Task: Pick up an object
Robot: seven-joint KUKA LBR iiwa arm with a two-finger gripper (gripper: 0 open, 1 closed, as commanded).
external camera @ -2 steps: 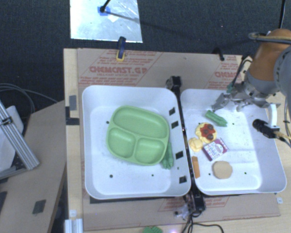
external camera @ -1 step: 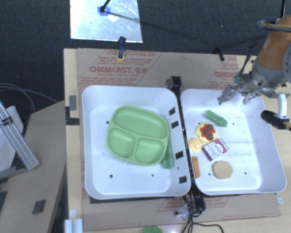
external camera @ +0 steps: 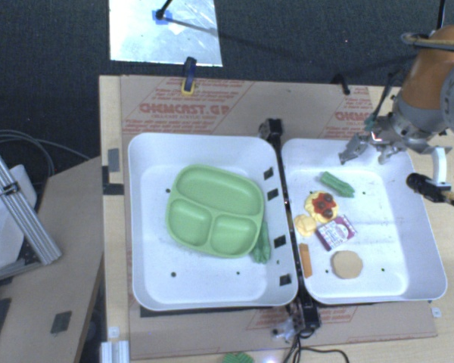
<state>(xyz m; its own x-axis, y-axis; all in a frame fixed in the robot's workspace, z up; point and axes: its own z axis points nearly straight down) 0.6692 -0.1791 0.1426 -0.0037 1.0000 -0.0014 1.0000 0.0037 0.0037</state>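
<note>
My gripper [external camera: 367,148] hangs over the far edge of the right bin [external camera: 408,225], toward its far-right corner, and my 2 fingers look spread, with nothing between them. So I hold nothing, and the picking is all ahead of me.

The things I could take lie in a loose cluster in the middle and near-left part of this bin. Closest to me is the green pod [external camera: 337,184], a slim piece lying flat on the bin floor. It sits just inward from my fingertips, toward the near edge and slightly toward the bin's left wall. Its long axis runs at a slant, from far-left to near-right. I judge that to close across its narrow width I would need my fingers turned square to that slant, then to come down over its middle.

Beyond it, nearer the left wall, lie the yellow and red food piece [external camera: 321,203], a small yellow lump [external camera: 306,224] and a purple packet [external camera: 335,232], all close together, some touching. A round tan cookie [external camera: 347,264] and an orange stick [external camera: 305,259] lie toward the near edge. These are further from me and crowded, so the pod seems the cleaner target.

The left bin [external camera: 147,203] carries a green divided tray [external camera: 214,210], well apart from my reach just now.
</note>
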